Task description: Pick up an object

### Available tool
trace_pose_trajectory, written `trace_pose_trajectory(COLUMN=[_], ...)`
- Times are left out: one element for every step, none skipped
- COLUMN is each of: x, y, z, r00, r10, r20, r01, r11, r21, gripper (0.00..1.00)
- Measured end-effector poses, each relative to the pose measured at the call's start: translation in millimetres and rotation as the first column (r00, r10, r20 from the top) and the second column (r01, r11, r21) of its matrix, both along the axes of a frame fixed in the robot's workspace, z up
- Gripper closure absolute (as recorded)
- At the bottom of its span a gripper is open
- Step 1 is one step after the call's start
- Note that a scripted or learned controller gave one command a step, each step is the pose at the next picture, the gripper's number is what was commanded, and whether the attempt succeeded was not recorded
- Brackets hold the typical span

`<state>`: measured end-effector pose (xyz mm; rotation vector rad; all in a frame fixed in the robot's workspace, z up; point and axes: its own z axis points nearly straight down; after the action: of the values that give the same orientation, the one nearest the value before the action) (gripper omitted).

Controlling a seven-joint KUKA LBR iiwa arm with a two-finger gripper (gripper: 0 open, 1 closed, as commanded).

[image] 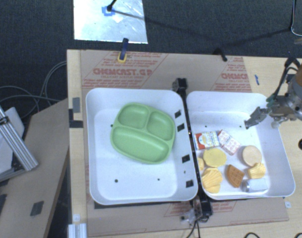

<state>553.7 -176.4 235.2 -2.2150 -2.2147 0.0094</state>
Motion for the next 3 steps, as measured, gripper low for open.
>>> trace_pose_trajectory(x=[2.5,6.8,13.1], y=[0.4,-1.4,-8.2], z=[6.9,-54.7,-103.5], r00=[1.0,1.0,1.0], r10=[0.003,0.001,0.002], r20=[0.012,0.008,0.009], r01=[-0.003,-0.001,-0.002], r11=[1.0,1.0,1.0], r21=[-0.003,-0.002,-0.002], gripper=[0.0,0.0,0.0])
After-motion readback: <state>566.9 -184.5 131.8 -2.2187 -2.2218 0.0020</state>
